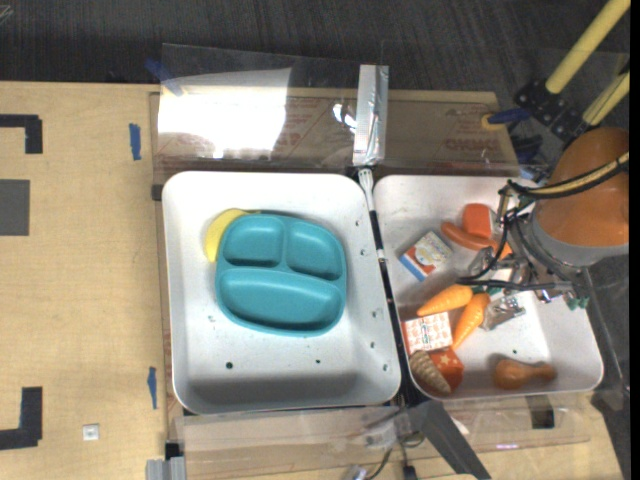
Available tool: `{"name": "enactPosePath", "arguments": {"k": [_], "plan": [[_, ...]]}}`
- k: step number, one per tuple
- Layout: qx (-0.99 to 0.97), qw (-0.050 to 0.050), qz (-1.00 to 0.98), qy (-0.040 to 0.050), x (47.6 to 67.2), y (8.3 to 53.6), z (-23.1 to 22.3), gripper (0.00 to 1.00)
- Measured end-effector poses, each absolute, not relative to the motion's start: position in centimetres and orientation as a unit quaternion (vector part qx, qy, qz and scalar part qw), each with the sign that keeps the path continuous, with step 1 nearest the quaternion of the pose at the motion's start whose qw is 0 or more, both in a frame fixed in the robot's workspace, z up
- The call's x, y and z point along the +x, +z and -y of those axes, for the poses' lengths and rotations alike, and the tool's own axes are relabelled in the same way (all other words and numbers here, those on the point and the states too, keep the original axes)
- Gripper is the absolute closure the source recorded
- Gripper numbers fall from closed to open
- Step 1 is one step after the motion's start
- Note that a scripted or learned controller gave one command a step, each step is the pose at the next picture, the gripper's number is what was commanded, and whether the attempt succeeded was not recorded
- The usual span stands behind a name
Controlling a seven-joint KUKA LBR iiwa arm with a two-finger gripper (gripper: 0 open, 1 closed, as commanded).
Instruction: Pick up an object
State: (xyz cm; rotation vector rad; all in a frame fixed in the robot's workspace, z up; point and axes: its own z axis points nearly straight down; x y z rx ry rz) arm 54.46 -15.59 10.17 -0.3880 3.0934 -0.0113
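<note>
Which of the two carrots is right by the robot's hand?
The upright-slanting carrot, lying on the right; its top end reaches up beside the hand. The other carrot lies flatter, farther left, toward the small carton.

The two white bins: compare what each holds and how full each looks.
The left bin holds one large teal divided tray over something yellow; the right bin holds many small items, among them carrots and a small carton. The arm reaches over the right bin, not the left. Both are shallow and white.
</note>
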Motion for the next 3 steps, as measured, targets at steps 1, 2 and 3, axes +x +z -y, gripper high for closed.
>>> {"name": "enactPosePath", "arguments": {"k": [1,2,3], "plan": [[-0.124,0.011,-0.992,-0.003,54.4,10.1,15.6,0.0],[-0.092,0.012,-0.996,-0.0032,51.5,9.0,11.7,0.0],[-0.065,0.011,-0.998,-0.0062,50.3,9.1,10.3,0.0]]}}
